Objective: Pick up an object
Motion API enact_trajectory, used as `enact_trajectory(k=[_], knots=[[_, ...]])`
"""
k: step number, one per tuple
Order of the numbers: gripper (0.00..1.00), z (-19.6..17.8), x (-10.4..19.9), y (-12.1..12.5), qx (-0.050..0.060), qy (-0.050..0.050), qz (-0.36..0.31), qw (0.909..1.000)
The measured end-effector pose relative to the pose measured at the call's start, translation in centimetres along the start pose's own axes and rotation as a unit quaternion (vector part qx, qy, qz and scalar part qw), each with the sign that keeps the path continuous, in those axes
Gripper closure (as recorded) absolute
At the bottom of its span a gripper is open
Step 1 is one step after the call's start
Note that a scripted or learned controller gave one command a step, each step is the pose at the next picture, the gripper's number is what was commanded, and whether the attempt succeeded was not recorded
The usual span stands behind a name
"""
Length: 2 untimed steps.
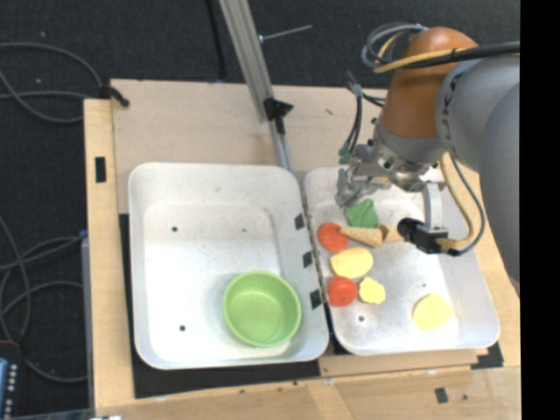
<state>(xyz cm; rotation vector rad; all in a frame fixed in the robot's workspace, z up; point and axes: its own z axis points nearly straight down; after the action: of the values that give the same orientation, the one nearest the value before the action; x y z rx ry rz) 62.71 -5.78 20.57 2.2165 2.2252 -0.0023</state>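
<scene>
Plywood bench top [201, 121], pale tan, set on dark carpet-like floor [87, 24] with loose black cables [35, 68] at left. Aluminium profile post [249, 51] slanting up from bench's far middle, black bracket at its foot.

Two shallow white bins side by side, edges touching at centre. Left bin [175, 226]: green bowl [261, 309] upright near front right corner, otherwise a few dark specks on white plastic.

Right bin [464, 304]: cluster of small toy foods along left half. Green leafy piece [360, 212] at far side; tan cone [366, 234] just in front of it; red round piece [332, 237] beside cone, near bin's left wall; yellow lump [352, 262] below; second red piece [341, 291] touching small yellow piece [372, 291]; pale yellow disc [432, 311] apart, toward front right.

Grey arm with orange band reaching in from right. Gripper [357, 189] low over far part of right bin, directly above green leafy piece. Finger spacing unreadable: cannot tell open or closed, cannot tell contact with green piece.
</scene>
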Motion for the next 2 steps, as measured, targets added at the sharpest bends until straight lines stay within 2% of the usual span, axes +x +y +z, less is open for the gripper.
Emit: enact_trajectory(k=[1, 2], knots=[[1.00, 0.1, 4.2, -1.9, 0.000, 0.001, -0.001, 1.0000], [1.00, -1.9, 8.7, -4.5, 0.000, 0.002, -0.002, 1.0000]])
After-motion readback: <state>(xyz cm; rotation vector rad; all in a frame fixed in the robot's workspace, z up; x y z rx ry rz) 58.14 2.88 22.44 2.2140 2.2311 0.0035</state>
